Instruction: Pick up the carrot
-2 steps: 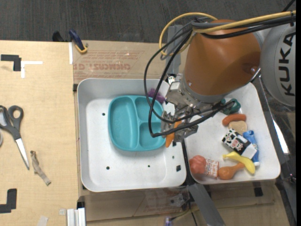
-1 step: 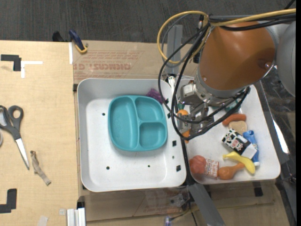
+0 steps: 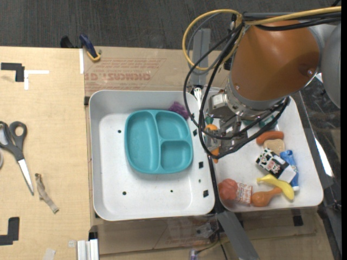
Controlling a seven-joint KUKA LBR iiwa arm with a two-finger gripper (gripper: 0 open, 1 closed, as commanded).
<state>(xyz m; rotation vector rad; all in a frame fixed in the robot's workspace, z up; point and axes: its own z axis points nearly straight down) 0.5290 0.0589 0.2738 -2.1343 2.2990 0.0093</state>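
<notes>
Seen from above at a slant, two shallow white plastic bins sit side by side on a bench. The left bin [image 3: 103, 161] holds a teal three-compartment plastic plate [image 3: 159, 141], with a small purple item [image 3: 179, 109] by its far wall. Over the right bin [image 3: 309, 186] hangs the grey robot arm with its broad orange band [image 3: 274, 56], wrapped in black and yellow cables. Beneath it the two-finger gripper [image 3: 217, 134] sits low near the wall between the bins; whether it is clenched or released cannot be told. Small orange bits near it [image 3: 215, 151] may be the carrot, largely hidden. Nearby lie a yellow toy banana [image 3: 279, 187], a black-and-white cow-patterned carton [image 3: 269, 161] and other toy foods. Likely risks: the dividing wall blocking a finger, or a neighbouring toy being grabbed instead.
</notes>
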